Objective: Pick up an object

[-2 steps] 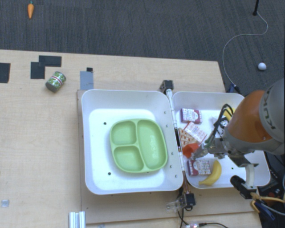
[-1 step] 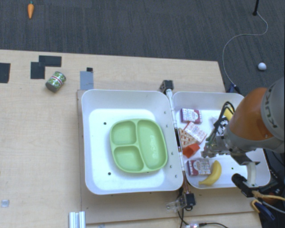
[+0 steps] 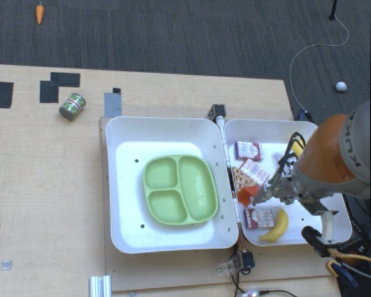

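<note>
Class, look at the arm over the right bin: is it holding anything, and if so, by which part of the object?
It cannot be told. The end effector hangs low over the right bin among small packets near a banana, but the arm's own body hides any contact.

Arm (image 3: 333, 159) cut off at right edge, covering part of right bin (image 3: 264, 129); packet labels (image 3: 249, 150) too small to read.

A small can (image 3: 72, 107) with a green label lies on its side on the wooden bench (image 3: 46, 185), near several black patches (image 3: 58, 86) at the far left. An orange carrot-shaped item (image 3: 39, 13) rests on the dark carpet (image 3: 174, 35) beyond; a small white ball (image 3: 341, 86) sits at right.
</note>
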`<state>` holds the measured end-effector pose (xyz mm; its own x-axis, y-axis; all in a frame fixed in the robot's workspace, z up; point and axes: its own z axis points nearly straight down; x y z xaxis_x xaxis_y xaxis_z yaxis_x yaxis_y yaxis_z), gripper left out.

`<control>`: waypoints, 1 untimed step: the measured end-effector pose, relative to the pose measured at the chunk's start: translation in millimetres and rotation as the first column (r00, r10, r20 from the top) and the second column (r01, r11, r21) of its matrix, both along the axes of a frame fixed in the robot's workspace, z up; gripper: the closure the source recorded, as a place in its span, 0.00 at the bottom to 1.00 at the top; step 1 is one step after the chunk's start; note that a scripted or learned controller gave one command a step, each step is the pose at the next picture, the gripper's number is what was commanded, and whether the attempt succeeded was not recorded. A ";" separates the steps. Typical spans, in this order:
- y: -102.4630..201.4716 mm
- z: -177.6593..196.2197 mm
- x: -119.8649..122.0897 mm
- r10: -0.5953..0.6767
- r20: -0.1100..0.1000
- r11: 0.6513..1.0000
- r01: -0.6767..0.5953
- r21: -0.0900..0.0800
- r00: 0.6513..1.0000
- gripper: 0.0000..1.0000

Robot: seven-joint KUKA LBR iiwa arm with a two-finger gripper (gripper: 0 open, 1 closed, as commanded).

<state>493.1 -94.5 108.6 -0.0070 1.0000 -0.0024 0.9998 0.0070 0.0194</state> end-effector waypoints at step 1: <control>1.4 -22.0 -4.4 -0.005 -0.012 1.000 0.005 0.001 1.000 0.00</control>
